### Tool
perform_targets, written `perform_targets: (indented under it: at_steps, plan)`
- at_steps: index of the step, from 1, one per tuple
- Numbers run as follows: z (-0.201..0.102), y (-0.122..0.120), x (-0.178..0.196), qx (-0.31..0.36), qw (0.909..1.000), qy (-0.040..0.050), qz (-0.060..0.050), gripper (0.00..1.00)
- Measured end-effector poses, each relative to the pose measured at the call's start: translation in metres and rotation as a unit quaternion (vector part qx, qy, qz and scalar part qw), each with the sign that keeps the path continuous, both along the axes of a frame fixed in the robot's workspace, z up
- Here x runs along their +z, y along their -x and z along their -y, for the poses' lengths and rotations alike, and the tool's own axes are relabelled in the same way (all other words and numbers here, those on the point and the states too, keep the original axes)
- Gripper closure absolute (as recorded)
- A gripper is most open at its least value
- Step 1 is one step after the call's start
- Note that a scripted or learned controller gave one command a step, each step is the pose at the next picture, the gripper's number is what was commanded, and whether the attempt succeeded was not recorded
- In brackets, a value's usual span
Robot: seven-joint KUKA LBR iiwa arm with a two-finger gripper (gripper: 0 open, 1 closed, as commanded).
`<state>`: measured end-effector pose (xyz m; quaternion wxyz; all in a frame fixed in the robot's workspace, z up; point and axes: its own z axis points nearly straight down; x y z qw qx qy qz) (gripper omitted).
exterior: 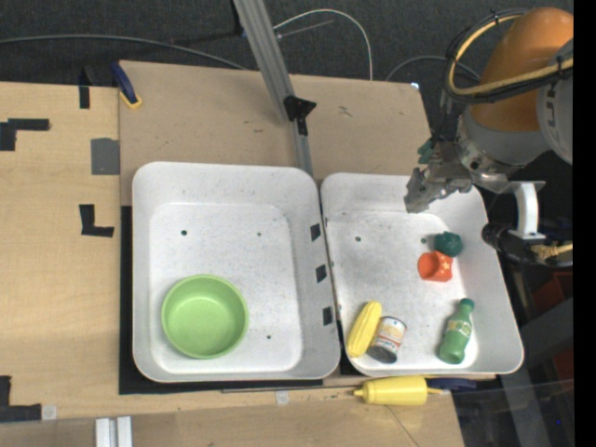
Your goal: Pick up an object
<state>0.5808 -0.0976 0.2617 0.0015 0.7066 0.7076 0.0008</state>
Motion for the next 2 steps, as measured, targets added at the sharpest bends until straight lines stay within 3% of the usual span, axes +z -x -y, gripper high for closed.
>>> perform_targets:
  at_steps: [2]
  plan:
    - [-0.108,-0.010,-0.030,0.003,1.0000,-0.0009,-0.003,1.00]
